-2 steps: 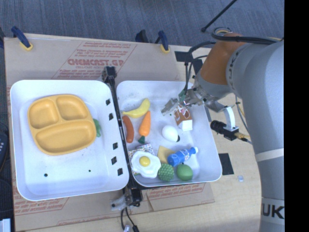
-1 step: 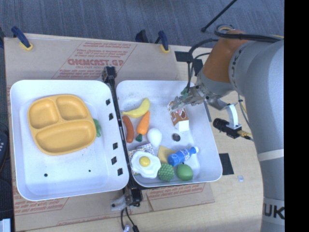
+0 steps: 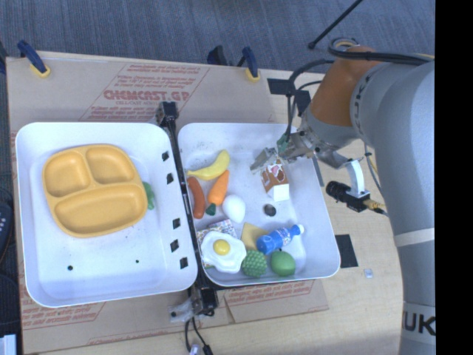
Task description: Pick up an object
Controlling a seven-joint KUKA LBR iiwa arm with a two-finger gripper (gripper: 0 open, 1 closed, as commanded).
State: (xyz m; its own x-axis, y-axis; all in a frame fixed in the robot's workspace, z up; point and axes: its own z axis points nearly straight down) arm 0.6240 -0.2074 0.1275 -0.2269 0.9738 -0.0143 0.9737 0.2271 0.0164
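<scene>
In the right bin (image 3: 319,198) my gripper (image 3: 272,156) hangs over the upper middle part, reaching in from the right. A small red and white carton (image 3: 276,183) stands directly under it, its top touching or just below the gripper's tip. Whether the carton is gripped cannot be told from this angle. To the left of the carton lie a banana (image 3: 211,166), a carrot (image 3: 218,187), a red sausage (image 3: 196,197) and a white egg (image 3: 233,208).
The right bin's front holds a fried egg (image 3: 222,248), a cheese wedge (image 3: 253,234), a blue bottle (image 3: 279,238) and two green fruits (image 3: 268,263). A small dark piece (image 3: 270,211) lies below the carton. A yellow divided plate (image 3: 92,187) sits in the left bin (image 3: 44,272).
</scene>
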